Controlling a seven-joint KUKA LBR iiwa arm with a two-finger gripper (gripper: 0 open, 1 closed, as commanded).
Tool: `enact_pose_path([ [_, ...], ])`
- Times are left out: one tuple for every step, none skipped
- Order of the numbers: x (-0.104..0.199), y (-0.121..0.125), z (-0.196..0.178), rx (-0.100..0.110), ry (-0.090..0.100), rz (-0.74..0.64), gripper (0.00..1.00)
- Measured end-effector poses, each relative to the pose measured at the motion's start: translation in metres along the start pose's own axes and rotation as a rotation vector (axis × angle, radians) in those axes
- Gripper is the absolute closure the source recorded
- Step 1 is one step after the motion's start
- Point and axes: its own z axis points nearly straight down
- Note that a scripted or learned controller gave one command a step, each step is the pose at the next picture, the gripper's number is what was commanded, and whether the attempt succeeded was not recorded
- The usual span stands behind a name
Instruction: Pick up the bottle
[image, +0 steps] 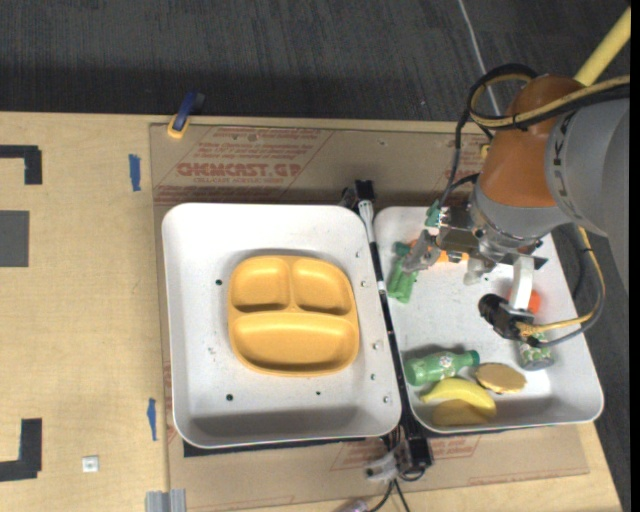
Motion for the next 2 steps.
enact_pose_path([
  [0.0215,-0.0169,0.0001,0.005,0.001,0.146,0.00],
  [0.0215,-0.0169,0.0001,0.005,0.000,0.146,0.00],
])
